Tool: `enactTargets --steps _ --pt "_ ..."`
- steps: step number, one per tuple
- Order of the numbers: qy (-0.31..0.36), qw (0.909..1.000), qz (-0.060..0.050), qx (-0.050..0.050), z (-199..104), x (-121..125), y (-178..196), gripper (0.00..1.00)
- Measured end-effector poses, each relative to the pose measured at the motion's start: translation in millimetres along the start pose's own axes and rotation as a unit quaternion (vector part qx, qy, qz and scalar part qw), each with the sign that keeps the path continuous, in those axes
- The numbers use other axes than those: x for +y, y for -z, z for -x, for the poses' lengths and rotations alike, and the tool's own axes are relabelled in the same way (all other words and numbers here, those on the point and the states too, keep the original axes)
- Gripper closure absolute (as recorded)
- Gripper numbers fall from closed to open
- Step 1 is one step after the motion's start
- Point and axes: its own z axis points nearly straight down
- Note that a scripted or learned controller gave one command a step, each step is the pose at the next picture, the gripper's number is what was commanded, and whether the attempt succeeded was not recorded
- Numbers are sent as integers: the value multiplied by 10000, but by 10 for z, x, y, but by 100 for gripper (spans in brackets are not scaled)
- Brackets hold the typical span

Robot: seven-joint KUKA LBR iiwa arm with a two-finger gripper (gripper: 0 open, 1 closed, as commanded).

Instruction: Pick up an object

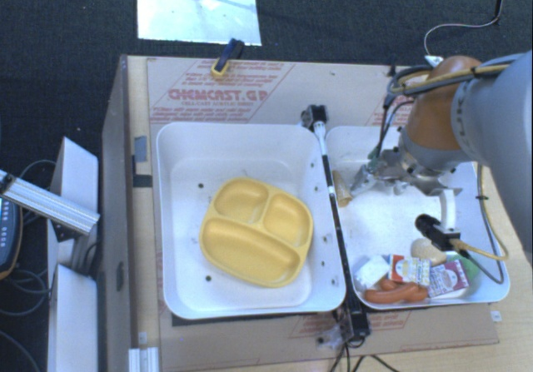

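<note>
A yellow divided tray (256, 231) lies flat in the left bin; small packaged items (416, 276) cluster in the right bin's near corner.

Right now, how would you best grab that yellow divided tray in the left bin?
Probably by the raised outer rim of the yellow tray, coming straight down on its right edge, nearest the arm. It lies flat and wide, so only the thin rim would fit within the claw.

Bench (250, 87) bears left bin (179, 220), right bin (491, 283).
</note>
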Motion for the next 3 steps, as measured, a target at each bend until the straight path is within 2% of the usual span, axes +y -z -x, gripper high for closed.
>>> enactTargets --steps 1,2,3 --pt "9 10000 9 16 -13 9 104 100" --pt "9 10000 9 17 -14 8 103 0" --pt "9 10000 9 17 -14 8 103 0"
